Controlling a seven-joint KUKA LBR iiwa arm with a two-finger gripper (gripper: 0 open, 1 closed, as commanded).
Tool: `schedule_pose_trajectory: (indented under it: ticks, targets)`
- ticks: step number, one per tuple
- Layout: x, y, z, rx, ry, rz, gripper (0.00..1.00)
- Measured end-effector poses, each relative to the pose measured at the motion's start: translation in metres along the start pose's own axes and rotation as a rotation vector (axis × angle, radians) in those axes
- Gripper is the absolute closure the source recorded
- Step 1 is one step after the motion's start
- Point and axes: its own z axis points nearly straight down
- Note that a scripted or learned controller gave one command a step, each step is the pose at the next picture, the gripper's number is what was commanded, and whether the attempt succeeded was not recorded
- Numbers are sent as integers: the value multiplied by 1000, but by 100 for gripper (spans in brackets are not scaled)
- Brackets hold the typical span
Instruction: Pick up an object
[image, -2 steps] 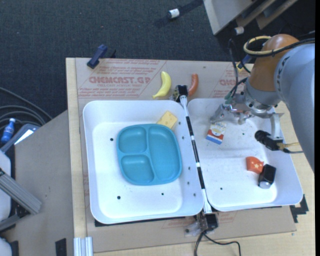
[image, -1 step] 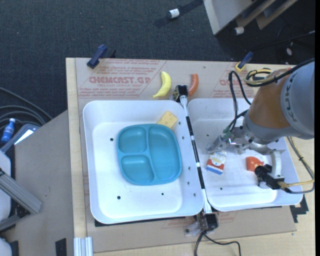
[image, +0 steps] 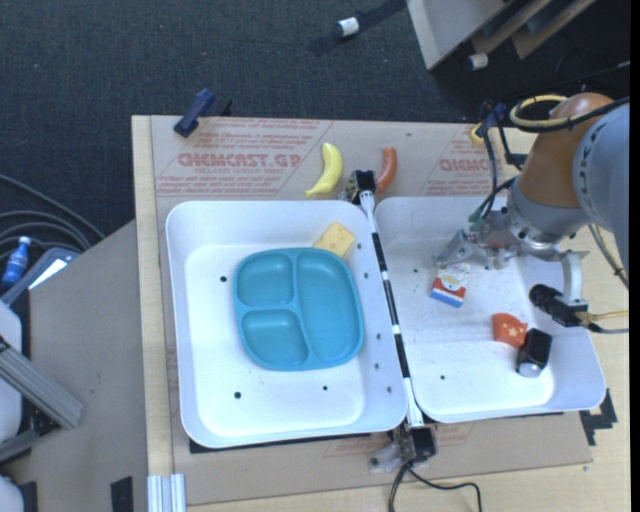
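The claw (image: 462, 252) hangs low in the right bin (image: 560, 400), just above a small red-white-blue carton (image: 449, 291); I cannot tell its state. Descending off-centre, it could nudge the carton aside and miss it.

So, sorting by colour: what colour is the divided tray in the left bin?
Light blue; the divided tray shows clearly in the camera view.

Robotics lab: bench (image: 160, 300) w/ white bins (image: 200, 400), floor cables (image: 40, 215).
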Motion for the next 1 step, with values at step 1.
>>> schedule_pose_trajectory:
  ticks: [1]
  targets:
    - [61, -54, 0, 5, 4, -2, 0]
